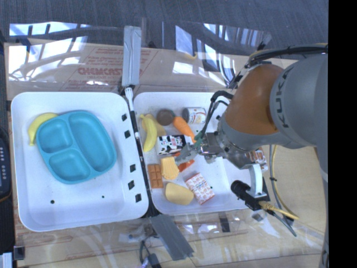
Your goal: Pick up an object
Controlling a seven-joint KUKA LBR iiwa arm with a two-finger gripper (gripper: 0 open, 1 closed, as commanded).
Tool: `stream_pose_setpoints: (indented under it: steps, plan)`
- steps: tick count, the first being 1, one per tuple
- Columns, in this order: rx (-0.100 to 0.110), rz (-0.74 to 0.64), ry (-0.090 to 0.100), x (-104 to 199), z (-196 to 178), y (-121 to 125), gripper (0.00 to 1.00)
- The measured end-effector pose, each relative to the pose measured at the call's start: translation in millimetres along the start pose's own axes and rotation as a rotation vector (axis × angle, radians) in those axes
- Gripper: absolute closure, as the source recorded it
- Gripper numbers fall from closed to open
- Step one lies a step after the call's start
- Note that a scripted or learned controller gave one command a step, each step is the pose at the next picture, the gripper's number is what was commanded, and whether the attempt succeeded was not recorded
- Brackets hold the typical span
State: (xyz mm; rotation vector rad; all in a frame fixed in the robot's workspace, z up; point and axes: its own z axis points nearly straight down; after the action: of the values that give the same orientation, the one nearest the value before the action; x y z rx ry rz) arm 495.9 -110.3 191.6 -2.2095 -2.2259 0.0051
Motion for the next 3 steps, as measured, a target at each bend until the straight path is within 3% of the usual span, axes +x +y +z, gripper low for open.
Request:
stream_pose_setpoints:
  steps: [1, 2, 3]
  plan:
    - [-0.021, -0.205, -0.007, -14, 90, 20, 0.0]
    - [-0.012, -0.114, -0.004, 8, 96, 48, 0.0]
    - [-0.001, -0.119, -0.003, 9, 90, 46, 1.0]
